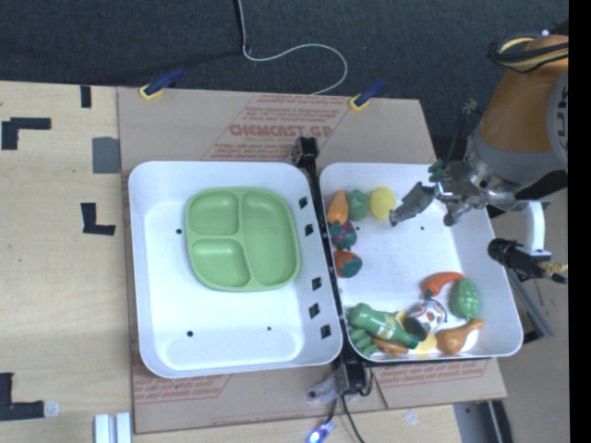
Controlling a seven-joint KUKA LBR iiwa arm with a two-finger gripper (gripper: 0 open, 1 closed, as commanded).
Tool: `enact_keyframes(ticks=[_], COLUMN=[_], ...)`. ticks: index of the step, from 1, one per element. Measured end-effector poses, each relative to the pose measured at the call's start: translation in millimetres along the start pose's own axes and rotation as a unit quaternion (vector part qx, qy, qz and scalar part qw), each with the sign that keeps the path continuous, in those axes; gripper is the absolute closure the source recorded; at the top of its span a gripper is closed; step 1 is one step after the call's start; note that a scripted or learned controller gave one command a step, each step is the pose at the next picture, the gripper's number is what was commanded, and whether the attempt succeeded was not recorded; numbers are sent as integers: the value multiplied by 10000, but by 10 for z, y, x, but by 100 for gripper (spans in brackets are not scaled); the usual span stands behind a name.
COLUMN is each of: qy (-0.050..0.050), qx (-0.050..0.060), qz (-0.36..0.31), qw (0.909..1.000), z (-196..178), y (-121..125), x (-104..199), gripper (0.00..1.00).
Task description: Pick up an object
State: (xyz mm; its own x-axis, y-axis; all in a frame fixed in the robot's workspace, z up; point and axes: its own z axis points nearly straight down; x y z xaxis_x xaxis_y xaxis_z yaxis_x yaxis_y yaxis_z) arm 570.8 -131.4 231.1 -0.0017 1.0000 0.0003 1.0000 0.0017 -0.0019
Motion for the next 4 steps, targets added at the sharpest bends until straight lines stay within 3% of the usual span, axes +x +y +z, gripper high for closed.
enact_keyframes(ticks=[1,2,3,4], qy=[-3,11,-2,22], qx=[-100,77,9,-87], qz=[-23,-30,-11,-56], qw=[9999,10000,10000,9999], z=[-1935,-703,-863,-2218], y=[-454,-906,-874,-634], x=[520,1283,1242,2166], gripper=[0,0,100,100])
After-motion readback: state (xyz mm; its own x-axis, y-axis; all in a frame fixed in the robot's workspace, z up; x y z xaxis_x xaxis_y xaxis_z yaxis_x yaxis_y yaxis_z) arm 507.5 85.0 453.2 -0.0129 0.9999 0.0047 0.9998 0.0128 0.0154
